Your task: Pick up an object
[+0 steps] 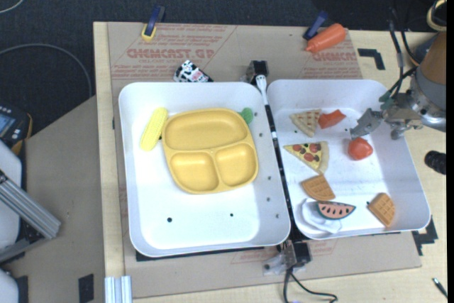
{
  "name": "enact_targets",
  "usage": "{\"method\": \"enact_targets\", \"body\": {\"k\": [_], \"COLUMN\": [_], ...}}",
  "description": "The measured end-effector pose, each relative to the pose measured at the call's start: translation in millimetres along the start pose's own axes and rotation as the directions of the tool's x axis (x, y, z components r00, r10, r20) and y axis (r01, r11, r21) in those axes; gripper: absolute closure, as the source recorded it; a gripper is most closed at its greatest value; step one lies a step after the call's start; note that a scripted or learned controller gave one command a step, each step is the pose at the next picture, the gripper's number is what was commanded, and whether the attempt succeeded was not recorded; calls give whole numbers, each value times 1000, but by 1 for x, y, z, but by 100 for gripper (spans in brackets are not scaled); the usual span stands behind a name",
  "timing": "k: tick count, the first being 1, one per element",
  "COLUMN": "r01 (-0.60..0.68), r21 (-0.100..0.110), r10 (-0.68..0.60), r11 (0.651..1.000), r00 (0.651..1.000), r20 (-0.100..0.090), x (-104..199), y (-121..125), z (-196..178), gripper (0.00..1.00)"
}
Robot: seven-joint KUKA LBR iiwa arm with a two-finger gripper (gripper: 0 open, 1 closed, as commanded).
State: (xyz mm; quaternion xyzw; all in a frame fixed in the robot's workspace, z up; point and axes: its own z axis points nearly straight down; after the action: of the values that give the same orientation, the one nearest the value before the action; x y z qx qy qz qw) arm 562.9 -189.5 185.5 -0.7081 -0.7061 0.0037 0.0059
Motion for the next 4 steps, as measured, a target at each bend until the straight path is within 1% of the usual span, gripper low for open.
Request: {"method": "enact_targets", "body": {"k": [1,2,3,4], "r01": [3,2,3,2], "r21": [-14,-7,-7,-14], "r10": [-3,-2,-3,-2], "r11": [1000,1000,1000,1000], "r00": [1000,1000,1000,1000], "r20": [3,0,0,4], "x": [0,1,2,1], "y": [3,-7,-7,-6], "z": [-7,44,98,84], "gripper": [0,0,0,100]}}
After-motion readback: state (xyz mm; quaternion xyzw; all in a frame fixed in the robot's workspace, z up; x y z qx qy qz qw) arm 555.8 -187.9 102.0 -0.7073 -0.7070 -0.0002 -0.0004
